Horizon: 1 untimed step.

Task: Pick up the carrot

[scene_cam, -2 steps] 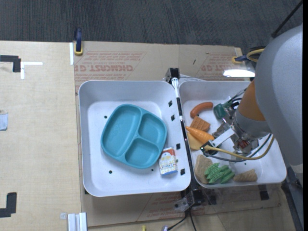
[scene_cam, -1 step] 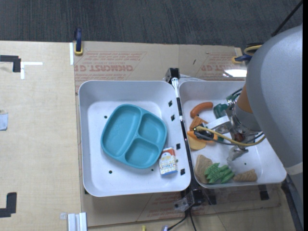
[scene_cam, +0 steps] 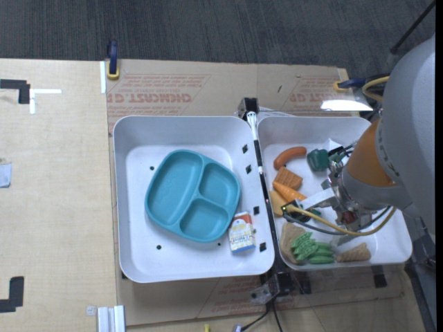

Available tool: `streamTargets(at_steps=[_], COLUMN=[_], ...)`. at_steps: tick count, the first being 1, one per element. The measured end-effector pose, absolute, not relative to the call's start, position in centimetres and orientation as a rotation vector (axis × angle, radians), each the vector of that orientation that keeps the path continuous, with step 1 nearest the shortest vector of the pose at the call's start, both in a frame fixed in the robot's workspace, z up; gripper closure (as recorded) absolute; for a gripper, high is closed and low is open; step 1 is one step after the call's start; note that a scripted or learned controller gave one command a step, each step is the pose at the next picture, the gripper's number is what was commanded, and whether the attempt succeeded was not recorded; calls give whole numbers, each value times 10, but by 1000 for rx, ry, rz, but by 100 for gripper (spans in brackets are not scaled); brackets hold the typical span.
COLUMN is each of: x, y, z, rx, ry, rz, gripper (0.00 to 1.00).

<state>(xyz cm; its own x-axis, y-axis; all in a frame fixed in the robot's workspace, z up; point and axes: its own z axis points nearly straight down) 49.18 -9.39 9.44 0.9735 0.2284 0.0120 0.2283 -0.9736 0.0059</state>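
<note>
Carrot (scene_cam: 289, 191) lies in the right bin (scene_cam: 387, 251), near its left wall, below an orange waffle-like piece (scene_cam: 288, 179) and just beside a yellow piece (scene_cam: 277, 200) at the wall. It reads as a small orange wedge, tip toward the arm.

Gripper (scene_cam: 344, 209) is over the middle of the same bin, to the right of the carrot and apart from it. Cables and wrist hardware crowd that area; cannot tell its state, and nothing is visible in its grasp.

Handling judgement: likely a toy food, so light, stiff and smooth-skinned. Little risk of crushing, but it could slip or squirt out of a pinch on the taper. Best hold looks to be across the thick end or mid-body, jaws square to its long axis. Neighbours are touching or nearly so, which leaves little finger room on the left side; the waffle piece could be nudged or caught along with it.

Left bin (scene_cam: 131, 185) holds a teal tray (scene_cam: 192, 195) and a small carton (scene_cam: 241, 233).
</note>
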Motion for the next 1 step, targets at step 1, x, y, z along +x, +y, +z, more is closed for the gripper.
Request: streamTargets(at_steps=[1], x=[536], y=[-44], z=[191], rx=[3126], ry=[328], rz=[-7], gripper=[0])
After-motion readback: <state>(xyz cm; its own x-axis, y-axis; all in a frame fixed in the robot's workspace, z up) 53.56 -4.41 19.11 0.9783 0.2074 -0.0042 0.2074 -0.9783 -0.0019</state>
